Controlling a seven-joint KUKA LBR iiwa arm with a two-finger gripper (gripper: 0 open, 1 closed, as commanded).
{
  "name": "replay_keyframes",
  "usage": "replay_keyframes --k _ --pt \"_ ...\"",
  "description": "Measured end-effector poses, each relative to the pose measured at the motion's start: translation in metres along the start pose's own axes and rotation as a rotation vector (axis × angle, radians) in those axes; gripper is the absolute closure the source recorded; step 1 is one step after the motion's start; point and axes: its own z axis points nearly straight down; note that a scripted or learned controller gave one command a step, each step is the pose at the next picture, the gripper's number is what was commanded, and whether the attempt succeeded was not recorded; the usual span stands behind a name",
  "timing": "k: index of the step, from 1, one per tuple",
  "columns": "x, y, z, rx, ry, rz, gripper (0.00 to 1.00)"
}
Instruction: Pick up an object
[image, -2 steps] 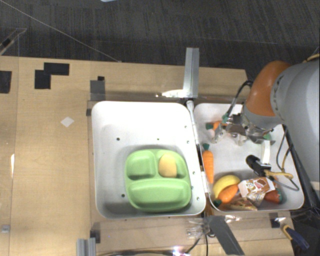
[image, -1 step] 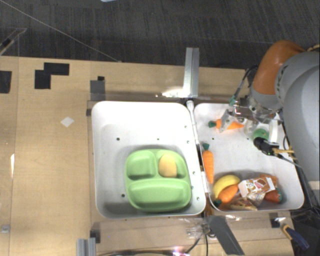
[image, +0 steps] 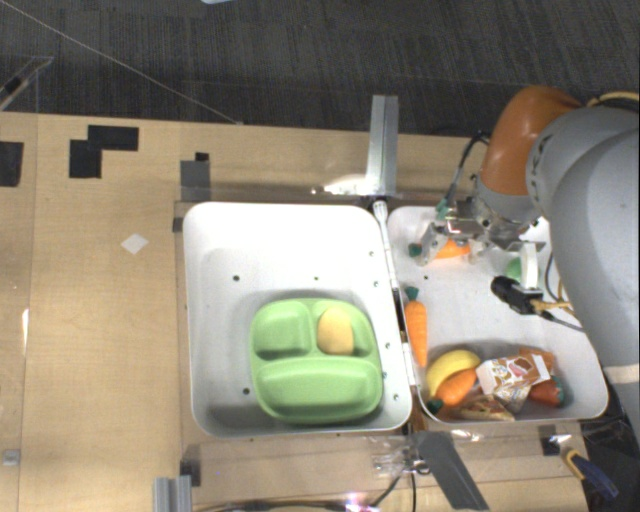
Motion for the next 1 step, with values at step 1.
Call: replay_keyframes --k 1 --pt "-0.0801 -0.0416 -0.0888 -0.026 0.005 -0.003 0.00"
